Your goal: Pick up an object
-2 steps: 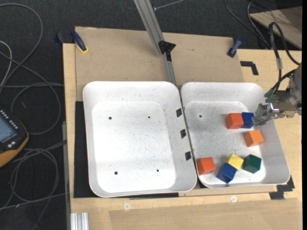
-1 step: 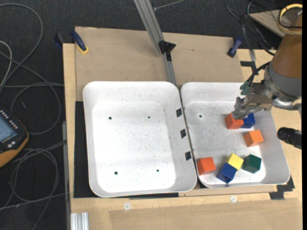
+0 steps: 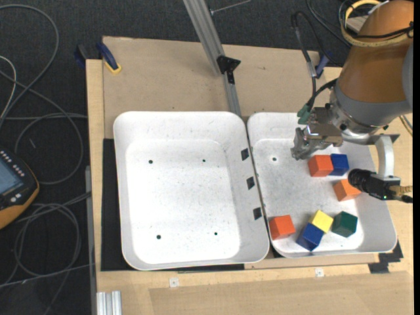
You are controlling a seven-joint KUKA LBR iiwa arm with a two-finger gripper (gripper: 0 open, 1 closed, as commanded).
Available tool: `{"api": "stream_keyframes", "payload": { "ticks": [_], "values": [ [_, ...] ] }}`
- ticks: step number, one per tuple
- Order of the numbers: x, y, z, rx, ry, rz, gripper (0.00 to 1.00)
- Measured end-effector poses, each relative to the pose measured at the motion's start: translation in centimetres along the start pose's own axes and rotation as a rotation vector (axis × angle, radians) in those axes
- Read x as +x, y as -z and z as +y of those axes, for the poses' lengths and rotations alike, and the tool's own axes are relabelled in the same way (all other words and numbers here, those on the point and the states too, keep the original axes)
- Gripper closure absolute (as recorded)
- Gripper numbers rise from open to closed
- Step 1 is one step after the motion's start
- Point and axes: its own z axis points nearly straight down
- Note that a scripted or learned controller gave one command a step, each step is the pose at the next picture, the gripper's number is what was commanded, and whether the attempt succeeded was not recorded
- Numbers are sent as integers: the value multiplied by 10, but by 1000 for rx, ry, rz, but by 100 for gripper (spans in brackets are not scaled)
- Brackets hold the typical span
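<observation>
**Figure: Gripper poised over the right bin, upper cluster of blocks**

Camera view. The arm (image 3: 377,64) reaches in from the right and carries the gripper (image 3: 303,146) low over the upper part of the right bin (image 3: 275,126). Whether the tool is spread or closed cannot be told from this slant, and no block is seen within it. The candidate objects all lie in the right bin. An orange block (image 3: 320,165) sits just beside the gripper, to its lower right, touching or nearly touching a blue block (image 3: 339,163); a second orange block (image 3: 346,189) lies a little below them, partly behind a black fitting on the arm. Along the bin's near edge are a third orange block (image 3: 283,226), a blue block with a yellow block (image 3: 321,220) resting against it, and a dark green block (image 3: 344,224). The left bin (image 3: 131,136) stands alongside.

Judged from this layout, the step in hand is the approach to a grasp, the nearest orange block being the likely target. To do it well, the tool should be centred over that block (not over the bin floor beside it), and should close across the block's free faces, since the blue neighbour crowds one side. A descent that clips an edge would probably only push the pair along.
</observation>
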Motion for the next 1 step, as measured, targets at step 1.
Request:
{"api": "stream_keyframes", "payload": {
  "ticks": [1],
  "values": [
    [57, -6, 8, 1, 0, 0, 100]
  ]
}}
